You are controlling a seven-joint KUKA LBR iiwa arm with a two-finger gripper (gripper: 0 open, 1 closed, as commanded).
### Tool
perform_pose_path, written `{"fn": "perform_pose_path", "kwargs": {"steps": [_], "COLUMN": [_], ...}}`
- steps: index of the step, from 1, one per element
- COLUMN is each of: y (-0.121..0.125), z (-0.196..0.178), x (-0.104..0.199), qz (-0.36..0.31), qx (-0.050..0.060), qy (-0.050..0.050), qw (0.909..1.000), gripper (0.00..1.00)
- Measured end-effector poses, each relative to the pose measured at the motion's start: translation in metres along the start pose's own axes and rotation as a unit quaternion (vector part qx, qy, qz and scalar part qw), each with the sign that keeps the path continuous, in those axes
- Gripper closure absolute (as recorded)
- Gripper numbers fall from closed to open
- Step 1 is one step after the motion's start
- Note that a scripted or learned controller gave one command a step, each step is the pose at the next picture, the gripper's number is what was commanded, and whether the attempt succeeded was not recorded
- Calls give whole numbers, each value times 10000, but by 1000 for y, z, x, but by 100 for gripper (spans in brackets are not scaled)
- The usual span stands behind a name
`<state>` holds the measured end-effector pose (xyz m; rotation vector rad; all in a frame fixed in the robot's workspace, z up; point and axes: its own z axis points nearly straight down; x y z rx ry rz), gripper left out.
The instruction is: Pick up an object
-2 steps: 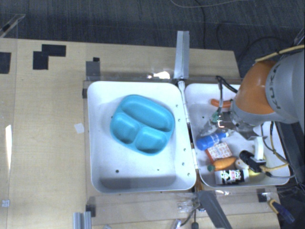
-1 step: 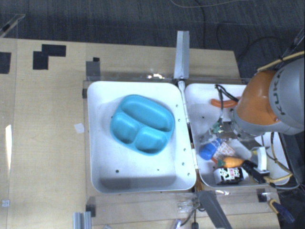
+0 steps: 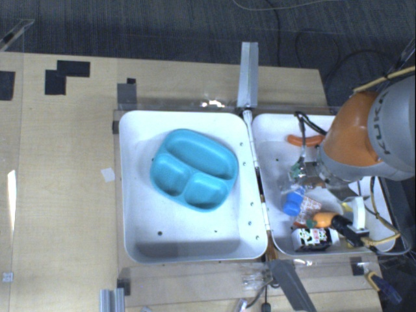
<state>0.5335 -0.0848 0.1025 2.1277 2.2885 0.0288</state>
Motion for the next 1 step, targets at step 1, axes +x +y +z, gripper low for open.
{"fn": "perform_pose_path", "kwargs": {"steps": [1], "y": [28], "z": [-107], "x": [27], "qz": [286], "qx": [93], "qy": [-8], "qw": [9995], "gripper": [100]}}
